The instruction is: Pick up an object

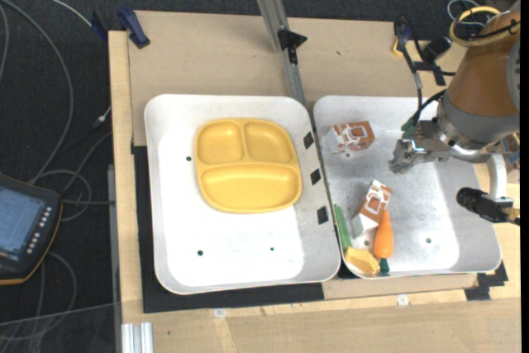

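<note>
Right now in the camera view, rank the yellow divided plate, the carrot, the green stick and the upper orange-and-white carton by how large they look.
1. Yellow divided plate, by far the largest.
2. Upper orange-and-white carton.
3. Carrot and green stick: similar length, the stick thinner, so I would not rank them apart.

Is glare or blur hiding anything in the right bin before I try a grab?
Camera view: lighting is even, with no glare on the right bin; the carrot and both small cartons read clearly; the gripper is slightly soft and in the arm's shade.
</note>
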You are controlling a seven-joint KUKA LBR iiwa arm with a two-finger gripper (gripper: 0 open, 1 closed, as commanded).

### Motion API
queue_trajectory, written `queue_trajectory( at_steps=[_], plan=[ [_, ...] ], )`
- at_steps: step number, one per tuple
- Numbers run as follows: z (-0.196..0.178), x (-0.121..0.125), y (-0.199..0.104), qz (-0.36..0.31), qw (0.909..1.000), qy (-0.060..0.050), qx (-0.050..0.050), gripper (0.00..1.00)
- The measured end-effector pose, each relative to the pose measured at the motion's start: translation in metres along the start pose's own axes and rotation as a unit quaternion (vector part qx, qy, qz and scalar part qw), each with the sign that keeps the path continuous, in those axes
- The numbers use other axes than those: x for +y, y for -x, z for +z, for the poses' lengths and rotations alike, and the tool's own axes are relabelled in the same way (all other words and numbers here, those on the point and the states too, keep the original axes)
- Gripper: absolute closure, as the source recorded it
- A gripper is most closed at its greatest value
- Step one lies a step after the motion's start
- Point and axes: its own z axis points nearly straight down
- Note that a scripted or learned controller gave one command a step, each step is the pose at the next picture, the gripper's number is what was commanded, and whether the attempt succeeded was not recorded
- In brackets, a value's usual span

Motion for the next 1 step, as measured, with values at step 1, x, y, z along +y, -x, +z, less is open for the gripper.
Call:
queue_trajectory(
  at_steps=[1],
  plan=[
    [-0.0508,0.0022,0.0000,0.000,1.0000,0.001,0.000,1.00]
  ],
)
